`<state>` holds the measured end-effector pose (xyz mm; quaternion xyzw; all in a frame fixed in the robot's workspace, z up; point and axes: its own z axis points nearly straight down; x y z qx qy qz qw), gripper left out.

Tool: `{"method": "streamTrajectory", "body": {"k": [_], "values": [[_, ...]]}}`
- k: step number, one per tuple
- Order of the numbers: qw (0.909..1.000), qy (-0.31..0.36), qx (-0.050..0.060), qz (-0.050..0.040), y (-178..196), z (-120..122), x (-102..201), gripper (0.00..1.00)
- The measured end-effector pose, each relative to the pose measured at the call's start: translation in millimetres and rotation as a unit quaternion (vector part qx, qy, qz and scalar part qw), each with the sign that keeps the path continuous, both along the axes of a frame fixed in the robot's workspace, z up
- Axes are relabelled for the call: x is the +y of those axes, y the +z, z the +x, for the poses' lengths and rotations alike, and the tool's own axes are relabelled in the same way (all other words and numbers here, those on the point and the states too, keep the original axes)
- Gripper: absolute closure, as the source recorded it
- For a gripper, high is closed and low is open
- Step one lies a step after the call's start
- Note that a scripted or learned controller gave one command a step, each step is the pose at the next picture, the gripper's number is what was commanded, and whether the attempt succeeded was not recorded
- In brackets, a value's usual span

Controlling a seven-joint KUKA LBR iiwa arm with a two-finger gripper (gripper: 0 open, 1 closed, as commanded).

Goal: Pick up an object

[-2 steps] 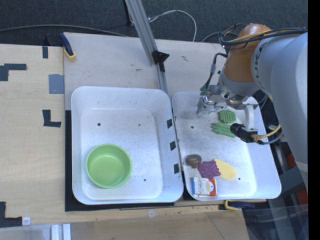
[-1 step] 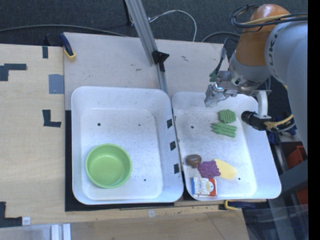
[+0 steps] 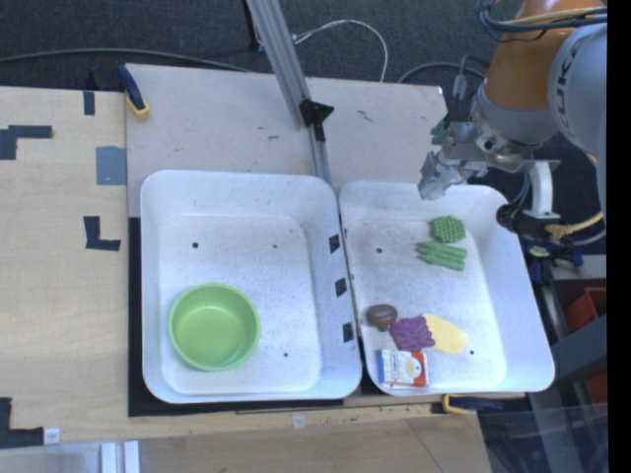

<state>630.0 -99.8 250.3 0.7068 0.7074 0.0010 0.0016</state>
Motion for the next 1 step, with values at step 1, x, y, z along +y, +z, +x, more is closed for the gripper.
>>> {"method": "streamTrajectory", "body": {"k": [1], "values": [[1.0000,0.002,0.003,0.0009,-3.9,-2.2,48.3,1.00]]}}
